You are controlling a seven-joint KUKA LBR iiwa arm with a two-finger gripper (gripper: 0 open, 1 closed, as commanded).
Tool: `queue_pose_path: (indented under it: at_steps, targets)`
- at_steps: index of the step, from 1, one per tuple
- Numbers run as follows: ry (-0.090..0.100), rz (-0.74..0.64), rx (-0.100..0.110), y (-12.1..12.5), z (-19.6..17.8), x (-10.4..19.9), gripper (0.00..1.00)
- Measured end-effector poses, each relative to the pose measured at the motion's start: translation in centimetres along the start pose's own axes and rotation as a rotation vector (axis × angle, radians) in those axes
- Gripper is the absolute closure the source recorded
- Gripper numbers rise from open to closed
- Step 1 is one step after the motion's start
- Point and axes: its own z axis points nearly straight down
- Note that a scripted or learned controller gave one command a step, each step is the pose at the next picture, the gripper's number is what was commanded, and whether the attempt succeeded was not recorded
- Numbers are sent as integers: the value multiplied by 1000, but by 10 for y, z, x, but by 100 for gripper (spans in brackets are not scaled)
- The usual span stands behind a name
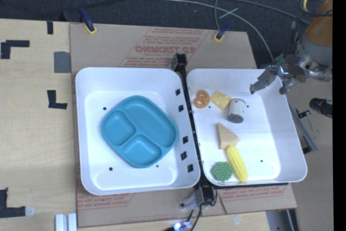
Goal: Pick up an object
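Hovering over the right bin's far right corner, my tool hangs with fingers spread, gripping nothing. Nothing is picked yet: pretzel, cheese, corn and can all lie in that bin.

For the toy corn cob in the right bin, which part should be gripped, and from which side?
Grip the corn cob across its middle, coming from straight above with the pincer closing across its narrow width. It lies flat and long, running toward the bin's near wall, with a green piece close on its left, so the middle seems safest.
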Motion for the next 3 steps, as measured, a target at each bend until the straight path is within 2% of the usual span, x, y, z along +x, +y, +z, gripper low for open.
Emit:
queue_pose_path:
  at_steps: [1,2,3]
  targets:
    - [-3,-3,-12,3,-7,0,0]
    - [-3,-3,-8,0,37,1,0]
    - [-2,-4,-7,6,99,0,0]
